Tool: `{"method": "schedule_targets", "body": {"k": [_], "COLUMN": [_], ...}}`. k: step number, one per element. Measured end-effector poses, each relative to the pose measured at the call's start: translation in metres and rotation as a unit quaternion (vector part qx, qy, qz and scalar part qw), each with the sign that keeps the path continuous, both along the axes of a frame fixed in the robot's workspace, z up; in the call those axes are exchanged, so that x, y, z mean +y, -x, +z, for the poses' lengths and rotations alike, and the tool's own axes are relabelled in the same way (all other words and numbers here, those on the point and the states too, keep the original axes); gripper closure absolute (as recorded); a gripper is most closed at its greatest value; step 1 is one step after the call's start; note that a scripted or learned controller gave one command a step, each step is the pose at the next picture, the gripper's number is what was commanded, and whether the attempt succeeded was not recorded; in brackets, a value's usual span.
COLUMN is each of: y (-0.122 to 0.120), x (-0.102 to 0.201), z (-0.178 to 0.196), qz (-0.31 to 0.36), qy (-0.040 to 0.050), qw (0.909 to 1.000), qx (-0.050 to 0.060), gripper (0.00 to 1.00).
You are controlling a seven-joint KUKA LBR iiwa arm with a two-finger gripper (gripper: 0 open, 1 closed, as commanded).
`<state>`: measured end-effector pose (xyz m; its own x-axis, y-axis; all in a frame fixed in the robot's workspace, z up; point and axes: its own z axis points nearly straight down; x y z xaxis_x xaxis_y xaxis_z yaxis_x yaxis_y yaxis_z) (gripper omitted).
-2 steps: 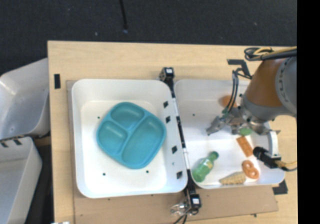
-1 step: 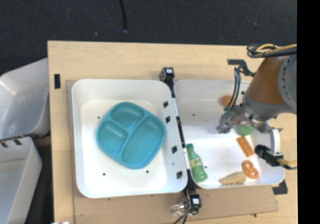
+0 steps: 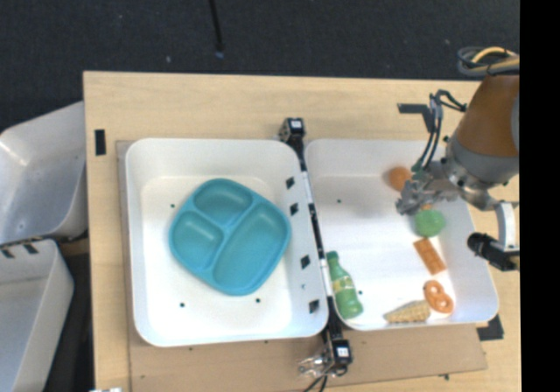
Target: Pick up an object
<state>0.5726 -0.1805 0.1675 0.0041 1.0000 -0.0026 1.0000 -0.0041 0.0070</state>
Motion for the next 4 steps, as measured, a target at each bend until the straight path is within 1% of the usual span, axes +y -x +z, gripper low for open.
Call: {"method": "schedule_targets", "body": {"k": [1,2,3,4], "y": [-0.006,-0.008,-0.011,-0.007], "x": [0.004,0.003,0.059,0.109], "z": [0.047,0.101,0.088,0.093], "qz": [0.004,0.004,0.005,0.006], "qy": [-0.0004,-0.0002,-0.0012,-0.0019], "qw": [1.0000,1.0000,1.0000,1.0000], "qx": [0.000,0.000,0.003,0.003], "gripper": [1.00,1.00,1.00,1.00]}}
